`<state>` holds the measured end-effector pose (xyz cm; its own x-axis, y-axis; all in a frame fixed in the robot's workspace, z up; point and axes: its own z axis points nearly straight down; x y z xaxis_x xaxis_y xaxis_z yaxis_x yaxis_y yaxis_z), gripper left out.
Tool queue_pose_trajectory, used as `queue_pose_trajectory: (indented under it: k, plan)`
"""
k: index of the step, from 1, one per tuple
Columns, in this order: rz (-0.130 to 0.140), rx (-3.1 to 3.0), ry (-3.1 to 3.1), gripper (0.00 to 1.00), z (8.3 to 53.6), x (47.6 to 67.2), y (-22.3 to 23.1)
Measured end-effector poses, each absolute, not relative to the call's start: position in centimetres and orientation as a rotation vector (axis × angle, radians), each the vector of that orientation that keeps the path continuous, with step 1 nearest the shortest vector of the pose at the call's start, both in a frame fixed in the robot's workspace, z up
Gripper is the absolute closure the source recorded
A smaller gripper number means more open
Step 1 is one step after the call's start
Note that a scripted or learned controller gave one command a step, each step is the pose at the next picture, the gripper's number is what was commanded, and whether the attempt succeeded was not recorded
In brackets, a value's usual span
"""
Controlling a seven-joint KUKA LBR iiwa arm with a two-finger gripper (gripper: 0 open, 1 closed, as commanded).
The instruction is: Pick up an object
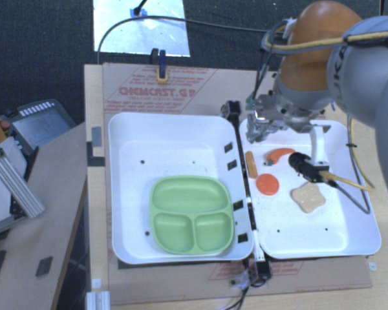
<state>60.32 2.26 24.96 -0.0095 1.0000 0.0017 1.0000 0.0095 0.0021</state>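
Note:
The right bin holds several small items. A thin tan stick lies along its left wall. A curved orange-red piece sits beside it, with a round orange disc in front and a tan bread-shaped piece to the disc's right. My gripper hangs over the bin's far left corner, just behind the stick and the curved piece. I see nothing held in it.
The left bin holds a green divided plate at its front right. A black divider with clips runs between the bins. The grey arm with its orange band fills the space above the right bin's far side.

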Motion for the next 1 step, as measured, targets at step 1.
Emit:
queue_pose_trajectory:
  k: [1]
  plan:
    - [0.003, 2.212, 2.233, 1.0, 24.71, 59.07, 7.57]
